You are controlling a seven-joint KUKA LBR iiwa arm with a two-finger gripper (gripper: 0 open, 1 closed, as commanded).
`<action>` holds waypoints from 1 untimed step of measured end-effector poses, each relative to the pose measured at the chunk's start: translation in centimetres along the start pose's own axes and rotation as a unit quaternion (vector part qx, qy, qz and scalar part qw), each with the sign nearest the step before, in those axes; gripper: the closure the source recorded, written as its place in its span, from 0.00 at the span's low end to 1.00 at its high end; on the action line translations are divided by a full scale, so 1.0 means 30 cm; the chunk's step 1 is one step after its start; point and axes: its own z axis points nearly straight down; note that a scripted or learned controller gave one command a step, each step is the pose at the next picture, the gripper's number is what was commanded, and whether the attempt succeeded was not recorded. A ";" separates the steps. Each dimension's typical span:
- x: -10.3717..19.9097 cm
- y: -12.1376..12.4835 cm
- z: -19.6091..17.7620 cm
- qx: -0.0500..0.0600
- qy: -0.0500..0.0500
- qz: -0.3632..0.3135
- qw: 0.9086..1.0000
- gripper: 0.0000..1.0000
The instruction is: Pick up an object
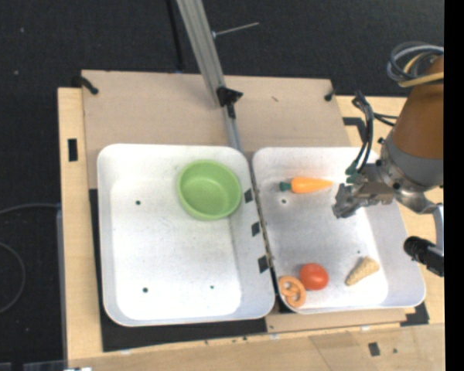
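Four small items are seen in the right bin (387, 296); the carrot (309, 184), upper centre, lies just beside the gripper (346, 205). Finger spacing cannot be told; it should be centred over the carrot before descent.

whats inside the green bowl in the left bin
The green bowl shows only its own bare green inside, with nothing in it. It sits upright in the left bin, so the patch of bin floor under it is covered and cannot be seen.

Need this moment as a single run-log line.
gripper: over right bin, beside carrot, nothing seen held | tomato, pretzel, tan wedge: right bin | green bowl: left bin
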 end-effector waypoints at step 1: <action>0.157 -0.006 0.053 0.001 0.001 -0.001 1.000 1.00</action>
